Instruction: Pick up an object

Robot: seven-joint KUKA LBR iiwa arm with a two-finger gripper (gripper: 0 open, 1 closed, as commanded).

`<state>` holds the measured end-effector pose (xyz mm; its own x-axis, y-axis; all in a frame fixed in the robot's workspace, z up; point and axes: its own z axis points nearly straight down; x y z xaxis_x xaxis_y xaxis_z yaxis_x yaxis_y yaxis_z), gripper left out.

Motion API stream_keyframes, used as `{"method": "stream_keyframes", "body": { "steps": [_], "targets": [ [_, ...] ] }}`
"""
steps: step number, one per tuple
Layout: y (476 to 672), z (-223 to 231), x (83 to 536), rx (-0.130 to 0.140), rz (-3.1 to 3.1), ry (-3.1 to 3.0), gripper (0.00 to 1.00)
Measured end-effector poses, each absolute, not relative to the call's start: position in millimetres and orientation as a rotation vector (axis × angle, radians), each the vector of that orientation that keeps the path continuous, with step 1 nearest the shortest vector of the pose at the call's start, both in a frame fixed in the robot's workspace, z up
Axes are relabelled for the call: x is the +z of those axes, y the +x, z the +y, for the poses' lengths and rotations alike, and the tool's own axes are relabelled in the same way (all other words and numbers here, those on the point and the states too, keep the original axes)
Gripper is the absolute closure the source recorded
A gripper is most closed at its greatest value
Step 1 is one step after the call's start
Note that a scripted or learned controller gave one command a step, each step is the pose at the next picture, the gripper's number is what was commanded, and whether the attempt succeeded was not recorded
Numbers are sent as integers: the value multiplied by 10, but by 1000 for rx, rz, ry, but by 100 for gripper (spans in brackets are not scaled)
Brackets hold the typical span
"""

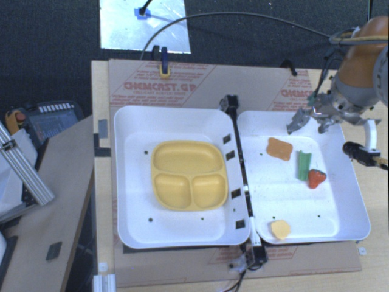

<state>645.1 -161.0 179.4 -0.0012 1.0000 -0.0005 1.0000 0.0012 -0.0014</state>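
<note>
Yellow, round-edged piece [280,229] lies nearest the camera, close to the front wall of the right bin [352,224]. Farther back in that bin: red strawberry-like toy [316,178] touching the lower end of a green stick [303,165], with an orange flat piece [279,148] just left of them, apart from both. Left bin [130,181] holds a yellow three-compartment tray [188,175], roughly centred. Both bins sit on a cardboard sheet [200,81] with red print. Gripper [310,121] hangs over the rear edge of the right bin, above and behind the orange piece; its two fingers are spread wide with nothing between them. Orange-banded grey arm [364,59] enters from the right. Beyond the bench, a shiny metal plate [143,17] on dark carpet.
</note>
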Motion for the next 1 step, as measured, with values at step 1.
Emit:
{"method": "stream_keyframes", "body": {
  "steps": [1],
  "targets": [
    [6411, -1668, 1350, 2, -2222, -2220, 0]
  ]
}}
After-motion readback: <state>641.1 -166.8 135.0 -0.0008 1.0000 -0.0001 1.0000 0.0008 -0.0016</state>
